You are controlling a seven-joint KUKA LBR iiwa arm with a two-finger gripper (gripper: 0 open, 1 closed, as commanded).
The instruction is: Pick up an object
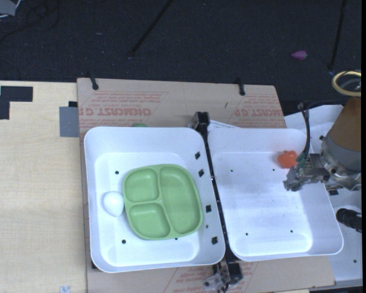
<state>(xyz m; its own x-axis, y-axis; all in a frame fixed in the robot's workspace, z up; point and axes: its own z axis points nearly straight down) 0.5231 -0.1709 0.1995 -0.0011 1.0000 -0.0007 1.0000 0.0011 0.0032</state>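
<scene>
The claw (294, 182), grip state unreadable, hangs by the right bin's (262, 249) far-right edge near an orange object (287, 159); cardboard (171, 105) lettering is illegible.

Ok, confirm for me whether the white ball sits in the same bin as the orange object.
No: the white ball lies in the left bin beside the green tray, while the orange object is in the right bin.

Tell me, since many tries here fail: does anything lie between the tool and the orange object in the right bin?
Nothing visible does. The orange object lies on the right bin's bare floor near its far right corner, and the tool hangs just beside it, toward the camera, with open white floor between them.
</scene>
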